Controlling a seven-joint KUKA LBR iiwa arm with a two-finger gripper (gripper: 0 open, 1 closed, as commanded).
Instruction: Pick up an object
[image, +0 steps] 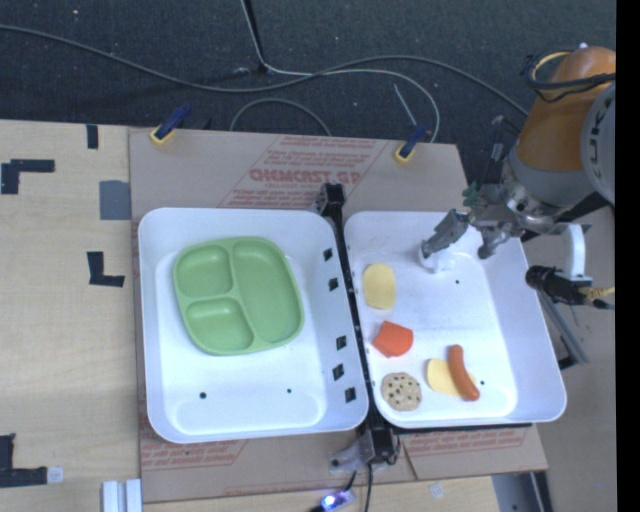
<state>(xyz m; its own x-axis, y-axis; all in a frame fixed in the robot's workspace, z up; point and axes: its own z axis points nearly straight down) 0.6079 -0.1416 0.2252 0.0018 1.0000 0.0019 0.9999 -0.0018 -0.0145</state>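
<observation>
The hand (462, 246) is being held low over the far end of the right bin (530, 330), its fingers spread apart and nothing seen between them. The nearest candidate, a pale yellow piece (379, 286), is lying flat near the divider, just beside an orange wedge (393, 339). It is being judged light, stiff and smooth toy food, best pinched across its narrower width.

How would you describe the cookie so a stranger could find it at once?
Look in the right bin, along its near edge. The cookie lies by the divider, below the orange wedge and left of the sausage. It alone is round, tan and dark-speckled.
</observation>
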